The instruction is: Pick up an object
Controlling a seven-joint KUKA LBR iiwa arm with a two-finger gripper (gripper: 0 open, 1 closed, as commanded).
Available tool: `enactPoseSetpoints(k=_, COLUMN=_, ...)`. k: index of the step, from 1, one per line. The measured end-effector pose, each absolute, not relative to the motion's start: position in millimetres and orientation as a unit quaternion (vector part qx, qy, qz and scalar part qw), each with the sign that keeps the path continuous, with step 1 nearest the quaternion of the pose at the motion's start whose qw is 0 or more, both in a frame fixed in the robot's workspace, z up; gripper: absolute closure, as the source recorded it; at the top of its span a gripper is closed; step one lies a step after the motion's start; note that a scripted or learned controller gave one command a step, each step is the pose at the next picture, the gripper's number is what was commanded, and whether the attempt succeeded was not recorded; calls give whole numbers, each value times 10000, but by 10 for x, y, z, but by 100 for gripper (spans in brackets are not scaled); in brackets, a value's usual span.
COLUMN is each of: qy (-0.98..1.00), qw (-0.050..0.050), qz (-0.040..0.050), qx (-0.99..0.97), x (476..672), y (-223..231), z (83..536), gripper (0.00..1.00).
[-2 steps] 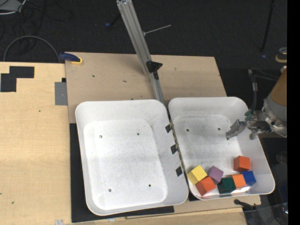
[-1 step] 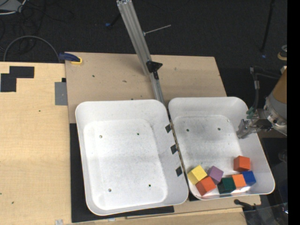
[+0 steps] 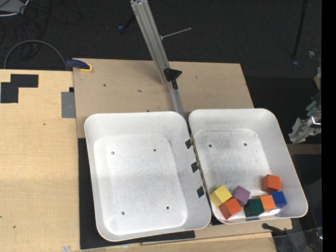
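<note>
Well left of the tool [image 3: 307, 125], whose opening could not be told, small coloured wooden cubes [image 3: 247, 197] crowded one white bin [image 3: 231, 121] corner.

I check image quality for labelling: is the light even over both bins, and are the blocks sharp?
Camera view: the left bin is bright, washed out toward its lower left; the right bin is evenly lit; the blocks are slightly soft, colours distinct; the background is dark.

Bright overhead light on sharp white bins [image 3: 137, 121]; dim, dark surroundings.
</note>
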State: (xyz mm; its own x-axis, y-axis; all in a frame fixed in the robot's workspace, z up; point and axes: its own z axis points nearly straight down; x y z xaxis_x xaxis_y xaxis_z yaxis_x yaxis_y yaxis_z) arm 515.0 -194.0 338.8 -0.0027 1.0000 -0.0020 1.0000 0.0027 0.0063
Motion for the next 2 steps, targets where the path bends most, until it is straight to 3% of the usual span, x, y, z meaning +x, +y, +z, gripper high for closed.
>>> enactPoseSetpoints(k=1, qy=7100, qw=-19, qz=2, qx=7042, x=5210, y=-1111, z=3349, gripper=100)
enactPoseSetpoints(k=2, qy=7084, qw=8, qz=9, qx=7058, x=5453, y=-898, z=3747, gripper=100)
